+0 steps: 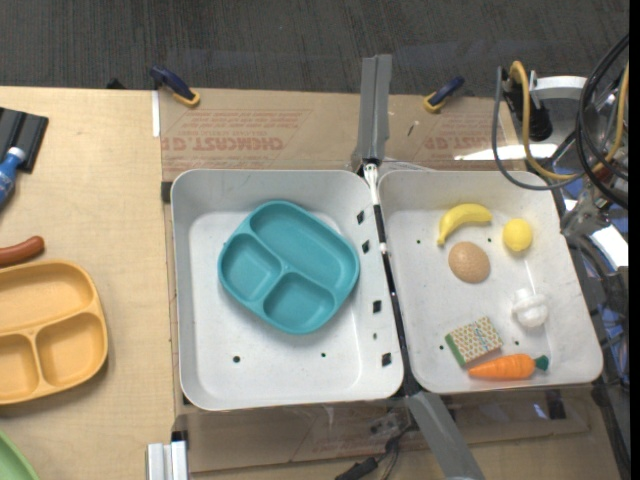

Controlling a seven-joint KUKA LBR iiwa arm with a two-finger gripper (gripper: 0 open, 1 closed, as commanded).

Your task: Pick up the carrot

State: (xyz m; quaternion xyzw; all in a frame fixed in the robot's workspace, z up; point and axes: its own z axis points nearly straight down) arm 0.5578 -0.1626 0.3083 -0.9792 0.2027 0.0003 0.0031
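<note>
Wooden bench [100,168] carried two white bins. Arm [600,218], cabled, sat over the right bin's [590,358] far-right edge; whether its gripper was clenched or released couldn't be told. Carrot [503,368] lay nearer the camera and left of the arm, by the bin's front wall, just beside a small box [473,340]. Egg [468,262], lemon [517,235] and banana [463,218] lay left of the arm.

Carrot [503,368] at right bin's [585,298] near edge, just before box [473,341]; divided plate [289,266] in left bin [200,348].

Bright even overhead light, soft shadows, sharp.
</note>
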